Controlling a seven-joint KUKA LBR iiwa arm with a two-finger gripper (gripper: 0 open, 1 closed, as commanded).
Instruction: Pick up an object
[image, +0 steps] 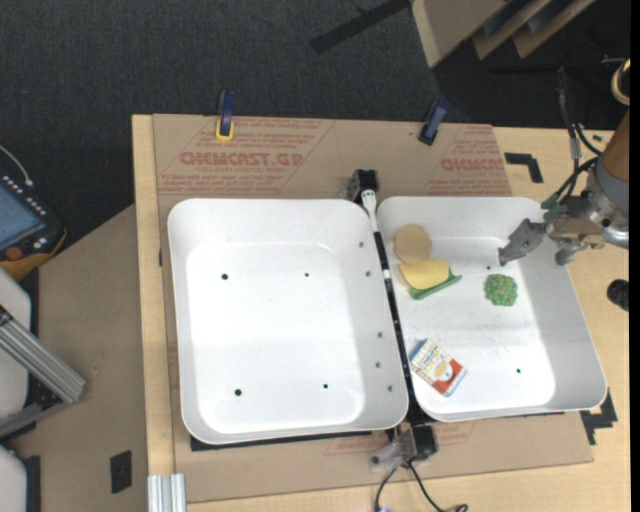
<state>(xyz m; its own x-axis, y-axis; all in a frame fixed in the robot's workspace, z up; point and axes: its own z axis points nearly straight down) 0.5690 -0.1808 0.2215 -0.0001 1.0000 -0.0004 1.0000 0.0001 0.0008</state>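
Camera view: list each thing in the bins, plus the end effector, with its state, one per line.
Yellow sponge with green pad: lying flat in the right bin, touching the tan disc.
Tan disc: flat, ungrasped.
Green fuzzy ball: resting alone, ungrasped.
Small printed packet: lying flat, tilted askew.
End effector: over the right bin's far right, fingers spread, nothing between them.

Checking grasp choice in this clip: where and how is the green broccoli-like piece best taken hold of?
Grip the green piece across its rounded middle, coming straight down from above. It is small and lumpy, lying alone on the right bin floor, apart from the yellow sponge, so the jaws likely have room either side.
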